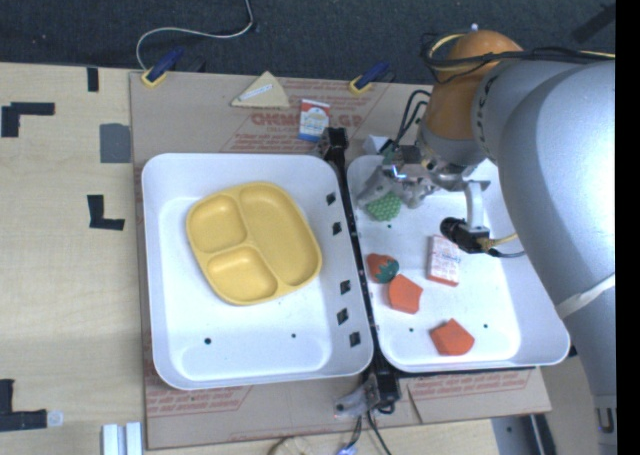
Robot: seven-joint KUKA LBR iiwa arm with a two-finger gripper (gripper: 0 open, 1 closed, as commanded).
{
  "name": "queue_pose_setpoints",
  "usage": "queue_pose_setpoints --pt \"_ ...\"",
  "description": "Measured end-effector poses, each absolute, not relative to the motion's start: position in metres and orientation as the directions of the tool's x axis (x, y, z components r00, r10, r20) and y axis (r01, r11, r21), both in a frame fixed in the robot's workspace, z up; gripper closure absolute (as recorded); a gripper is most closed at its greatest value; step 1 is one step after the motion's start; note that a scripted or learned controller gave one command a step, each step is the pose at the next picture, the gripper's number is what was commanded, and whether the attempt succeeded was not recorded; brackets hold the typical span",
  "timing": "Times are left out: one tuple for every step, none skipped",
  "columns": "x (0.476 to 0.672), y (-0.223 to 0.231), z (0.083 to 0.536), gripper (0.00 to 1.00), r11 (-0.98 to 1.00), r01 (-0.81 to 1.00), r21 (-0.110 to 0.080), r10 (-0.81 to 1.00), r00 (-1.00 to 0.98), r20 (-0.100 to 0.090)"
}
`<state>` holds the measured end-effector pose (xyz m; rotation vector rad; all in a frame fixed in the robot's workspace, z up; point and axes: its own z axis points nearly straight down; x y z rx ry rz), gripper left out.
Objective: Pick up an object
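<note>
Hovering at the right bin's (pixel 520 343) eleven o'clock, the gripper (pixel 392 186) crowds the green object (pixel 383 208); finger state unclear, so it could slip.

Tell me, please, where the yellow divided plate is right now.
The yellow divided plate lies in the left bin, near its middle, across the divider from the orange blocks.

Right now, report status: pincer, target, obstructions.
Pincer low in right bin, over green object; grip unconfirmed. Orange blocks, small box lie apart, nothing blocking.
</note>
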<state>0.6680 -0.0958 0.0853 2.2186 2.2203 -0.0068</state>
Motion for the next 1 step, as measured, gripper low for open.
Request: queue_pose_setpoints --pt "0.6678 -0.0934 0.0937 1.00 0.003 1.000 -0.002 1.000 -0.003 -0.002"
